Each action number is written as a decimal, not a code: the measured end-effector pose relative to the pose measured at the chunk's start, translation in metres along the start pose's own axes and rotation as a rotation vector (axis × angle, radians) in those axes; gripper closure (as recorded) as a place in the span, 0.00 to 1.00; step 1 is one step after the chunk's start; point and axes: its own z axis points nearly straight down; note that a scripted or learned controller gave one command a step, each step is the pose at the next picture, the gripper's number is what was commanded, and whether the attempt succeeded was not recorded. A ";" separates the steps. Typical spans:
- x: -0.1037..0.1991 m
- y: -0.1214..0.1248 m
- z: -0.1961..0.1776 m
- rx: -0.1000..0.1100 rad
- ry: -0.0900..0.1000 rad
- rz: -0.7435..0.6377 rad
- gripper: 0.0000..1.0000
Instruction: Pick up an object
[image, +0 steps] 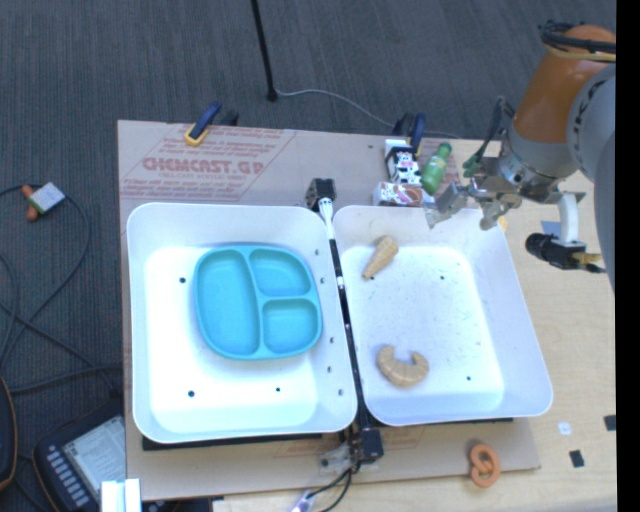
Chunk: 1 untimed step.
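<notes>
My gripper (464, 212) hangs above the far right rim of the right bin (520, 330), with its two fingers spread apart and nothing between them. Below and to its left, a tan cone-shaped pastry (379, 256) lies at the bin's far left corner. A tan croissant (402, 366) rests near the bin's front edge. A blue divided plate (258, 302) sits in the middle of the left bin (160, 400).
A green bottle (434, 168) and a small printed box (401, 182) stand on the board just behind the right bin, close to the gripper. An orange pretzel toy (484, 464) lies in front of the bins. Blue clamps (203, 122) hold the board's back edge.
</notes>
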 end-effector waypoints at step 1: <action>0.021 -0.030 0.115 -0.005 -0.001 0.001 0.00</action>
